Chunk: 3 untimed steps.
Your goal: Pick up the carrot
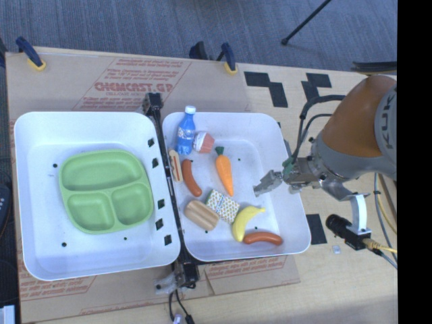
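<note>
Gripper [268, 183] sits over the right side of the right bin [291, 231]; finger state cannot be told, nothing visibly held. Carrot [224, 171] lies apart to its left, mid-bin, leafy end toward the far wall. Banana [246, 221] nearer front; green tray [106, 190] in left bin [30, 262].

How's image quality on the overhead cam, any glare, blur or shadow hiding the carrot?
Camera view: even, soft lighting, faint shadows under the toys; the carrot is sharp and unobstructed in the right bin. Mild washout on the white bin walls, no hard glare. The gripper looks slightly soft and small, so finger detail is hard to read. The green tray is cleanly exposed.
</note>
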{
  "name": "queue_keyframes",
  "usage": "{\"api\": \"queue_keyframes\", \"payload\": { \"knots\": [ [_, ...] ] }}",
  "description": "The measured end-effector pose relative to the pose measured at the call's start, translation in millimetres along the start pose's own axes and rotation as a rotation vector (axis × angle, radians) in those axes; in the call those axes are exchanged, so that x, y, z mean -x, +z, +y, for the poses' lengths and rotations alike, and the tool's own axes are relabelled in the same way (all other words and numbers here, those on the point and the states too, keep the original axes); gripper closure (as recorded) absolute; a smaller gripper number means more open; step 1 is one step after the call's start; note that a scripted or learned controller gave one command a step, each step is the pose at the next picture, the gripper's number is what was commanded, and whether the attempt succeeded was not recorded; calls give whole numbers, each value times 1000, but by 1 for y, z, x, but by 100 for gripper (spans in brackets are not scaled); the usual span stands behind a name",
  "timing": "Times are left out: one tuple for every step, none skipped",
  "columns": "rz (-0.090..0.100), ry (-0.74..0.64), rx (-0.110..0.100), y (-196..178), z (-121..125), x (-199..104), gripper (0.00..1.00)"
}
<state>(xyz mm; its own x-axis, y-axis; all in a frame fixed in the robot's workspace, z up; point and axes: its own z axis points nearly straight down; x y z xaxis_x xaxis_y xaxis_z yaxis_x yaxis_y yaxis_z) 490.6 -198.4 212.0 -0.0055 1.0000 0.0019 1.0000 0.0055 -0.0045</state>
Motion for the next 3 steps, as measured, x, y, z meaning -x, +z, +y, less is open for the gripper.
{"api": "queue_keyframes", "payload": {
  "knots": [
    [-1,-72,0,121,75,-40,0],
    [-1,-75,-1,110,75,-40,100],
    [-1,75,2,-18,57,-61,100]
  ]
}}
